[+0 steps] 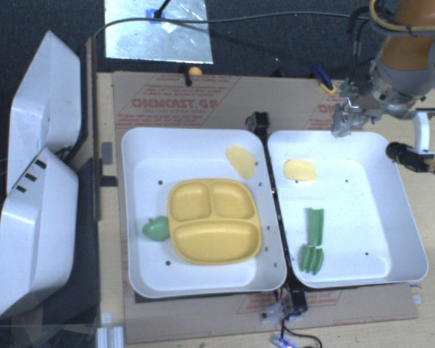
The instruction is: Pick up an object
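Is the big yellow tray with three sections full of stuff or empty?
Empty. The yellow three-section plastic tray in the left white bin shows only bare yellow in all its sections; the small green piece lies beside it.

The arm (413,20) is cut off by the top and right edges. The yellow tray (214,220) partly hides the green piece (156,228).

A yellow divided tray (214,220) crowds the left bin (141,158), hemmed by a green piece (156,228) and a yellow slice (241,161). The right bin (399,216) lies mostly open around a yellow piece (300,170) and green fork (313,241).
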`<control>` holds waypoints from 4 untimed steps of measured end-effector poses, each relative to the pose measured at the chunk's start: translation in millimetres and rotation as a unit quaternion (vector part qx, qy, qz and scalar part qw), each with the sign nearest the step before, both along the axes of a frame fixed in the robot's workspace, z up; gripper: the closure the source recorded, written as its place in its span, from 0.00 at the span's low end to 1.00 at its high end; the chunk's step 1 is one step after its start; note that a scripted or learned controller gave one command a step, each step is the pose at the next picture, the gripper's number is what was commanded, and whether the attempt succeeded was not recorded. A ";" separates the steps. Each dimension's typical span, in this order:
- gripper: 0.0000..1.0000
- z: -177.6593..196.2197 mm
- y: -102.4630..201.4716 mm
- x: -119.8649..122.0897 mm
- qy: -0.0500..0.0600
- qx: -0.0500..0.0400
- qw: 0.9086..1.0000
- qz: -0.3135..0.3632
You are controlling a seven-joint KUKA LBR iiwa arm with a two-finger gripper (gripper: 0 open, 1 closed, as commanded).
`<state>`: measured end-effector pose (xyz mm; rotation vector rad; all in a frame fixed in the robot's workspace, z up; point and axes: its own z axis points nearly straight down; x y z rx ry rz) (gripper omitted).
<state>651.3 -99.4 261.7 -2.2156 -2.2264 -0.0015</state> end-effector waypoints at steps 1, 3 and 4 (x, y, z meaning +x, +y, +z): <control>1.00 -18.4 54.3 -2.2 0.000 0.000 1.000 0.000; 1.00 -39.2 158.6 -13.1 0.000 0.000 1.000 0.000; 1.00 -34.1 204.2 -13.3 0.000 0.000 1.000 0.000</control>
